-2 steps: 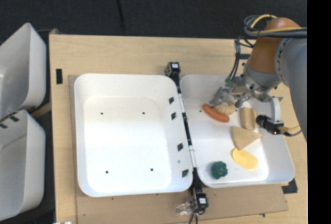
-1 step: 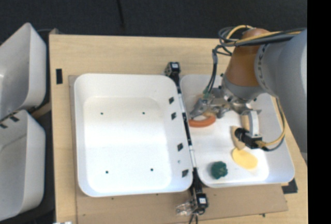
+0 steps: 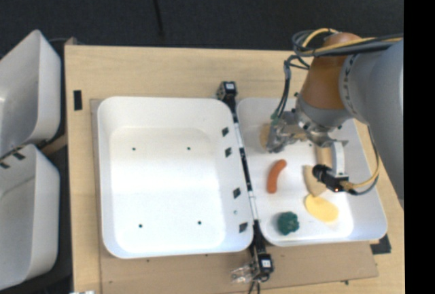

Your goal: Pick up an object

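Note:
In the right bin [image 3: 360, 221] lie an orange sausage-shaped piece [image 3: 274, 175], a dark green lump [image 3: 287, 222] and a pale yellow flat piece [image 3: 321, 208]. A tan object [image 3: 267, 131] sits at the bin's left side, partly hidden by the gripper. My gripper [image 3: 277, 139] is low in the bin, right beside that tan object and just above the orange piece. The arm's grey body and orange band [image 3: 326, 85] cover the bin's upper right.
The left bin [image 3: 109, 150] lies beside the right one, split by a ridge with black clips [image 3: 239, 150]. White containers [image 3: 24, 92] stand at the far left, off the bench. A cable loops from the wrist over the right bin [image 3: 343, 184].

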